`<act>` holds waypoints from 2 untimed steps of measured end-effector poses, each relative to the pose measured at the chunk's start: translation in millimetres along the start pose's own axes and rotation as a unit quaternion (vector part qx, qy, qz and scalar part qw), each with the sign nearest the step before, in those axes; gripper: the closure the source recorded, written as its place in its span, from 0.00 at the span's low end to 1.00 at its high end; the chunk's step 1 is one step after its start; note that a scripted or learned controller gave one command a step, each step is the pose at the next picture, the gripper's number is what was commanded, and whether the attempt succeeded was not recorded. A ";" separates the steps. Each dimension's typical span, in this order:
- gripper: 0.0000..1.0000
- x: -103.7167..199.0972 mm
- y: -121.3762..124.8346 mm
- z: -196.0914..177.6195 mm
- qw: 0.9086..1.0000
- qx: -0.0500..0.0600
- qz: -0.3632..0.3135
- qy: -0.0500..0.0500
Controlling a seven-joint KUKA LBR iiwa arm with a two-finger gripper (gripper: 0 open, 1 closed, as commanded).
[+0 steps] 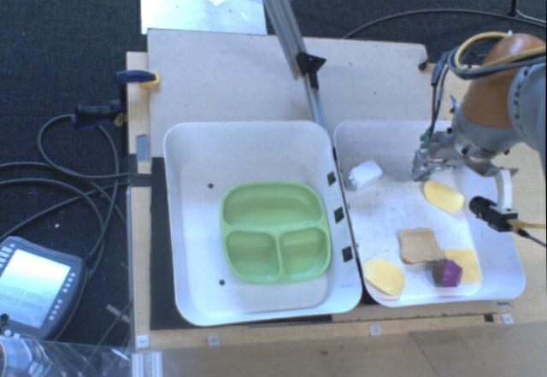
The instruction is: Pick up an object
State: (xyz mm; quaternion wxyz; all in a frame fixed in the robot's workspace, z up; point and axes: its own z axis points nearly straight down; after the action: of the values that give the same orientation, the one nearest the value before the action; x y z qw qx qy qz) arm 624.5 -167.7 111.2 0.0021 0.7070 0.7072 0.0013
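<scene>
one gripper [425, 165] hangs in the right bin [385, 140], grip state impossible to tell, with the yellow slice [443, 195] just beside and below it and the white block [365, 173] further left; a descent here risks missing the slice or clipping its edge.

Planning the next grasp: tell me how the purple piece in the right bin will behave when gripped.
The purple piece looks small and blocky, so probably rigid and light. Its faceted sides suggest it won't roll. It sits against the tan slice, so closing fingers may nudge that too.
</scene>
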 end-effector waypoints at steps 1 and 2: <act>1.00 -9.9 6.1 -55.1 1.000 -0.002 0.000 -0.001; 1.00 -4.9 0.7 -114.7 1.000 -0.002 -0.002 0.000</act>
State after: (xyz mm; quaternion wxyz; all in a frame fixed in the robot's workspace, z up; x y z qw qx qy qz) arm 624.6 -172.5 225.9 0.0036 0.7053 0.7089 0.0024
